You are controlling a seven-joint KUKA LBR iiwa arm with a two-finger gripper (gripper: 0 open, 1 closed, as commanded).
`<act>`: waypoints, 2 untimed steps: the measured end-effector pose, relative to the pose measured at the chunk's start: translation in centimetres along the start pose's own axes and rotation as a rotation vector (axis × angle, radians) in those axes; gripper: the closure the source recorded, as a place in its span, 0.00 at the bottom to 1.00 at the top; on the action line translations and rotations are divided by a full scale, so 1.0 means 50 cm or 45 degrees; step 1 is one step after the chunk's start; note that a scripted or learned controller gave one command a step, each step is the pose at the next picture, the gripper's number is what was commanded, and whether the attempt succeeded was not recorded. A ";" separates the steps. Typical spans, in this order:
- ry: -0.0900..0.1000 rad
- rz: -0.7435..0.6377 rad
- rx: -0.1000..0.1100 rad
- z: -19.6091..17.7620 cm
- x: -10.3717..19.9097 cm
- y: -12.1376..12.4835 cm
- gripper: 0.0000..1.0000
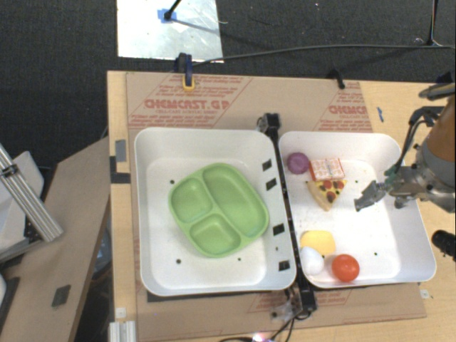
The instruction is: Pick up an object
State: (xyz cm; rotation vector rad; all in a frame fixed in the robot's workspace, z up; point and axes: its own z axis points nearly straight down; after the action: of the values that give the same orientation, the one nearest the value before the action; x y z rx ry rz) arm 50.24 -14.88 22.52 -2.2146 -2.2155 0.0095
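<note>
The right bin (410,251) holds a purple round fruit (298,163), a red-and-white box (327,169), a pizza slice (327,190), a yellow piece (318,242), a white egg (311,260) and a red tomato (345,267). My gripper (370,197) hangs over the right bin's middle-right, just right of the pizza slice. Nothing shows between its fingers.
The left bin (153,191) carries a green divided plate (218,209). A black divider with clips runs between the bins. Cardboard lies under both bins. The arm's cables hang at the right edge.
</note>
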 end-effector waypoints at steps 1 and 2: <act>-0.003 -0.004 -0.015 -0.012 0.001 0.005 0.00; -0.002 -0.001 -0.012 0.071 0.000 0.003 0.00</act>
State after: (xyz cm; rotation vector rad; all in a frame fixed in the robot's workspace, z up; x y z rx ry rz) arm 50.32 -14.89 18.95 -2.2187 -2.2222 0.0009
